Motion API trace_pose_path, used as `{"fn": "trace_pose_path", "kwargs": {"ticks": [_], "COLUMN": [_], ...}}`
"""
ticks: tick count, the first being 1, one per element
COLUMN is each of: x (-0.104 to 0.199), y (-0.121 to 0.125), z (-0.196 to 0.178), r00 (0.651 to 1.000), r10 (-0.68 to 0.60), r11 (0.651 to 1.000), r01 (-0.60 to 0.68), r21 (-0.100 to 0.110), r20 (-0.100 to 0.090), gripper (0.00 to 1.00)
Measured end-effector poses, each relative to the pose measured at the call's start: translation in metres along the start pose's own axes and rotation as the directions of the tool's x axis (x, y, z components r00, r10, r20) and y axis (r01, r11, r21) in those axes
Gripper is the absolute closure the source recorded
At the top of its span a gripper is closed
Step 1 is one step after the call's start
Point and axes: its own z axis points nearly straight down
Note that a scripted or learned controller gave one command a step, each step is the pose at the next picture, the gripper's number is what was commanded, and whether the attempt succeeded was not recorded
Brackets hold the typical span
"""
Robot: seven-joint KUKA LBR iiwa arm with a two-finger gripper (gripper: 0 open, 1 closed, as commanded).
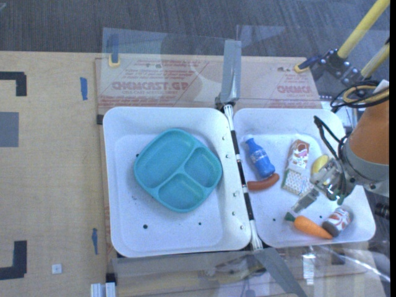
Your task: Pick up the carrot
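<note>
In the camera view we are seeing the carrot (312,228) lying in the right bin (272,231), near its front edge, orange body pointing right and its green stub end pointing left. The gripper (311,198) is hovering just above and slightly behind it, its pale metal fingers (307,200) reaching down and to the left toward the carrot's green end. Nothing is sitting between them, and we cannot tell whether they are apart or together.

The arm is coming in from the right, its grey wrist (362,163) and orange band (373,132) leaning over the bin's right rim, with black cables looping beside it.

Just right of the carrot, touching or nearly touching its tip, a small can (338,220) is lying on its side. Behind the gripper a yellow banana-like piece (319,163) and a printed carton (297,166) are resting, then a blue bottle (259,157) and a sausage (263,182) further left. The left bin (117,166) is carrying a teal divided plate (177,169). Both bins are sitting on the wooden tabletop (49,166).
</note>
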Motion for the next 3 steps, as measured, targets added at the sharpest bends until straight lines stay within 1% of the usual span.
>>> {"fn": "trace_pose_path", "kwargs": {"ticks": [1, 2, 3], "x": [-0.0102, -0.0112, -0.0113], "y": [-0.0063, -0.0069, -0.0071], "z": [0.0729, 0.0640, 0.0640], "r00": [0.996, 0.997, 0.997], "r10": [-0.085, -0.080, -0.080], "r11": [0.996, 0.997, 0.997], "r01": [0.085, 0.080, 0.080], "r21": [-0.005, -0.007, -0.007], "r20": [0.008, 0.010, 0.010], "gripper": [0.00, 1.00, 0.00]}}
